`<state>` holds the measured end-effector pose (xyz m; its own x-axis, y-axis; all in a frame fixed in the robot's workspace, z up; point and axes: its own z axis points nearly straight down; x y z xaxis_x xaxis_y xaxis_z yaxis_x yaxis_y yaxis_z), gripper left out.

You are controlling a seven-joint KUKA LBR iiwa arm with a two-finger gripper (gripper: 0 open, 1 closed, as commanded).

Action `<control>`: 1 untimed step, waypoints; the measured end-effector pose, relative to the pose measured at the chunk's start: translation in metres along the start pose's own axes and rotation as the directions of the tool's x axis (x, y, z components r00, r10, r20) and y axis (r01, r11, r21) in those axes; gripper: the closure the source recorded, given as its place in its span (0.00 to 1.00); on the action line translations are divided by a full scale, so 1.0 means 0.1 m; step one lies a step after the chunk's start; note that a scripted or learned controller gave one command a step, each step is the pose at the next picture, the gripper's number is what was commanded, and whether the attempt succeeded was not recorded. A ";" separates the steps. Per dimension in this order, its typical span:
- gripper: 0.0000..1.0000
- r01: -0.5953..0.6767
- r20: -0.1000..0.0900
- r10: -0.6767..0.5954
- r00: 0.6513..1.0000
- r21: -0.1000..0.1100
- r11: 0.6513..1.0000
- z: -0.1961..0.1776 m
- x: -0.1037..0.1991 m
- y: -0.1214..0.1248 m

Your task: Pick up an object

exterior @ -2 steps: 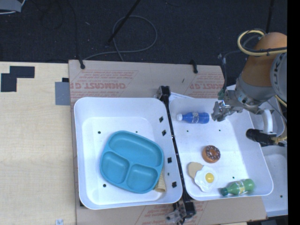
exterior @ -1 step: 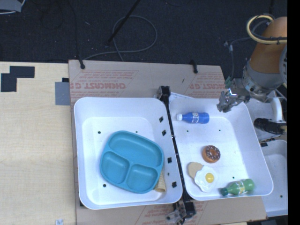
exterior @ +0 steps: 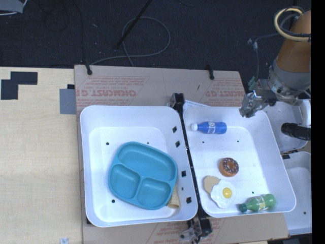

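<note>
The left bin [exterior: 96, 136] holds a blue tray [exterior: 143, 175] with three compartments, lying flat and a little askew toward the bin's near right corner, where a tan scrap [exterior: 174, 201] pokes out from under its edge. Across the black divider, in the right bin [exterior: 266, 136], a small blue bottle [exterior: 209, 128] lies on its side near the far wall, cap pointing left. Nearer the camera sits a donut [exterior: 229, 166] with dark icing, and below it a tan piece [exterior: 210, 183] touches a fried egg [exterior: 223, 193] — the egg overlaps its lower right. A green bottle [exterior: 258, 203] lies on its side in the near right corner, just beside the egg. My gripper [exterior: 250, 107] hangs over the far right corner of this bin, well apart from all of these things — whether my fingers are spread or closed I cannot tell, and nothing shows between them
</note>
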<state>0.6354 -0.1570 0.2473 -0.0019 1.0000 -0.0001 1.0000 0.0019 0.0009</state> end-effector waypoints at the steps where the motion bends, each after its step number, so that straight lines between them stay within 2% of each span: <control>1: 1.00 0.002 -0.003 -0.002 1.000 0.005 1.000 0.09 0.55 -0.02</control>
<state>0.6337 -0.1021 0.2381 -0.0039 1.0000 0.0025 1.0000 0.0040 -0.0040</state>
